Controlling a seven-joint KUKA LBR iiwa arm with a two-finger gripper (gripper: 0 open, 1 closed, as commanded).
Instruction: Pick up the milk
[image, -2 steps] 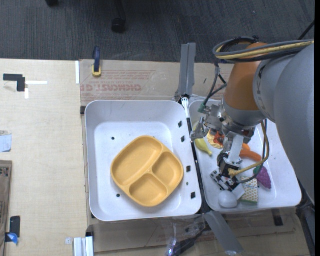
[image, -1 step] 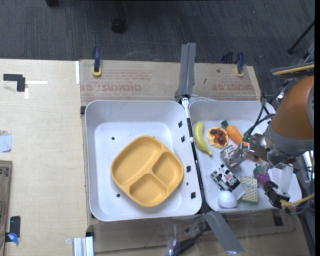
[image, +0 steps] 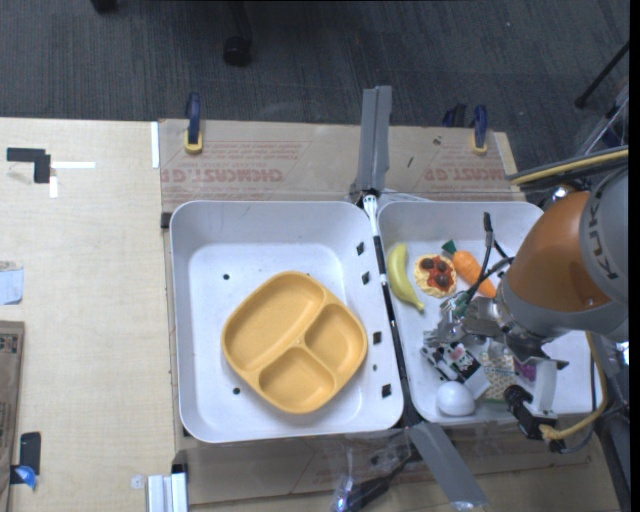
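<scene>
Fingers of the gripper (image: 449, 338) are reaching down into the right bin (image: 560, 215) in the lower right of the frame, but their metal parts are blending into the clutter beneath them, so whether they are spread or closed cannot be told, and nothing is showing plainly between them. What looks to be the milk (image: 462, 362), a small carton with white, dark and pinkish print, is lying on the bin floor just below and slightly right of the gripper's tip, very close to it or touching it; which of the two is not clear. The arm (image: 560, 265), with its orange band, is leaning in from the right edge and hiding much of the bin's right half. A white egg (image: 455, 400) is sitting just below the carton, near the bin's lower wall. Above the gripper, toward the bin's upper left, a banana (image: 402, 276) is lying along the left wall, a small pizza-like toy (image: 435, 273) is resting just right of it, and an orange carrot (image: 465, 267) is lying beside that. In the left bin (image: 190, 300), at the frame's centre, a yellow divided plate (image: 293, 342) is sitting tilted on the floor, well apart from the gripper.
</scene>
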